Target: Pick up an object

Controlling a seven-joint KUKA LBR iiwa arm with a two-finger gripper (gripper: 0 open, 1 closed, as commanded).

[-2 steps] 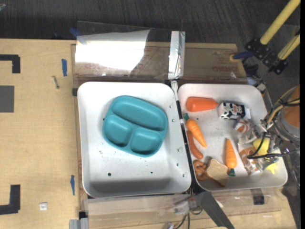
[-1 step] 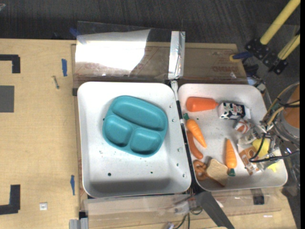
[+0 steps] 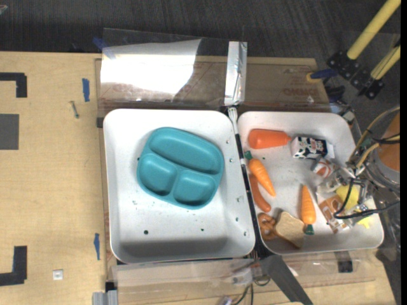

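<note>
At the right edge of the right bin [image 3: 280,121], the end effector [image 3: 346,199] is low over the bin floor, among wires and some small yellow and white pieces; I cannot tell its state, because this part is cluttered. Just left of it lies a small carrot [image 3: 307,206], pointing toward the near side, and beside that a tan slice of toast [image 3: 290,226]. Further left, two orange carrots [image 3: 261,182] lie along the bin's left wall. Near the far wall rests a bigger carrot [image 3: 268,138], with a small black-and-white carton [image 3: 309,147] just to its right. Beyond the wall between the bins, the left bin [image 3: 127,221] holds a teal divided plate [image 3: 180,166], with the three compartments up. Both bins stand side by side on the wooden surface [image 3: 44,189].
</note>
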